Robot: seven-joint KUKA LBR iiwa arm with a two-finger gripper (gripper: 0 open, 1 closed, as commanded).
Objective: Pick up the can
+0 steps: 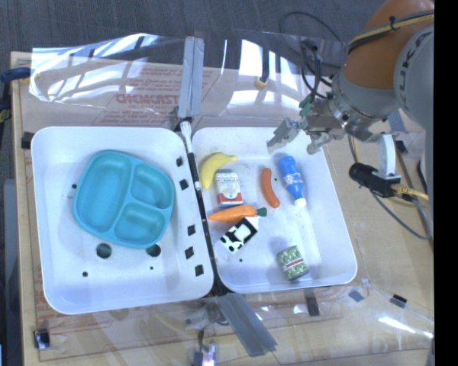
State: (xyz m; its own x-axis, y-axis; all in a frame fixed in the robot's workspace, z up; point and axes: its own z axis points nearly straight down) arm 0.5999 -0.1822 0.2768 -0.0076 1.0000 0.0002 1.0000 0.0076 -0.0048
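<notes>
While the can (291, 263) lies in the right bin (332, 227) (near corner), the claw (299, 137) hangs spread, holding nothing.

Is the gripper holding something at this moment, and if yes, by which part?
Nothing is held. The gripper hangs open above the right bin's far edge, with nothing between its fingers. The can lies apart, near that bin's front corner.
</notes>
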